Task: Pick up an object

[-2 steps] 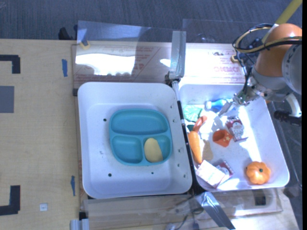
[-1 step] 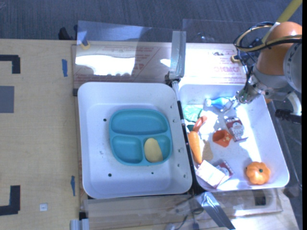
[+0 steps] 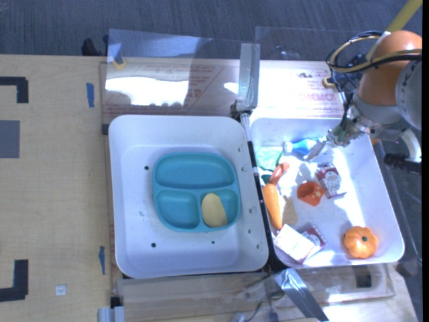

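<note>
Currently the gripper (image 3: 333,138) is lowered into the right bin (image 3: 382,180); how far it is opened cannot be told. A single object, such as the red pepper (image 3: 310,192), should be centred under it before closing.

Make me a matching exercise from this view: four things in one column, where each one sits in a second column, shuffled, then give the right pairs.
Things:
1. yellow potato-shaped piece
2. small orange pumpkin
3. carrot
4. hand

Places:
A. near right corner of the right bin
B. along the right bin's left wall
C. lower right compartment of the blue divided tray in the left bin
D. over the far part of the right bin, above the blue packet

Pairs: 1-C, 2-A, 3-B, 4-D
</note>
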`<state>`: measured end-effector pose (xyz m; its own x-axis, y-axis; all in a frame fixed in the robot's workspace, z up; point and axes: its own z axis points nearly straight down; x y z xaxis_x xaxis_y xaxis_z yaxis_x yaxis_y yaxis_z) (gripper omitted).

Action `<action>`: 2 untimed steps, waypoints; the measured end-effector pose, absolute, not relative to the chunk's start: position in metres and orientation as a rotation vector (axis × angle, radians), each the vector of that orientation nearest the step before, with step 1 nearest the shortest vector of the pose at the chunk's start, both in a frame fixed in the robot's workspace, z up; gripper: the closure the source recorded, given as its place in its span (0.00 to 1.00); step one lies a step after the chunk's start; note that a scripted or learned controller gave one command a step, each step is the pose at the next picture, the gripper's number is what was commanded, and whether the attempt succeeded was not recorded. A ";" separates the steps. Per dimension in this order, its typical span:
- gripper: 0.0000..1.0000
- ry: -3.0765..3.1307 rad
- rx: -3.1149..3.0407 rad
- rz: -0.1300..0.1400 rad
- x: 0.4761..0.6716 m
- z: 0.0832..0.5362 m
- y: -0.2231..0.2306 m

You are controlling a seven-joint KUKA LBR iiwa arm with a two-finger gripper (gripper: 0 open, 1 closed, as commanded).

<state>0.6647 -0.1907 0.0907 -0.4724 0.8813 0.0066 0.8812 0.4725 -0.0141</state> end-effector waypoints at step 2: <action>1.00 -2.739 -1.531 0.014 0.666 0.092 -0.145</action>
<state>0.6660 -0.1447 0.0925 -0.5238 0.8518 -0.0010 0.8518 0.5238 -0.0096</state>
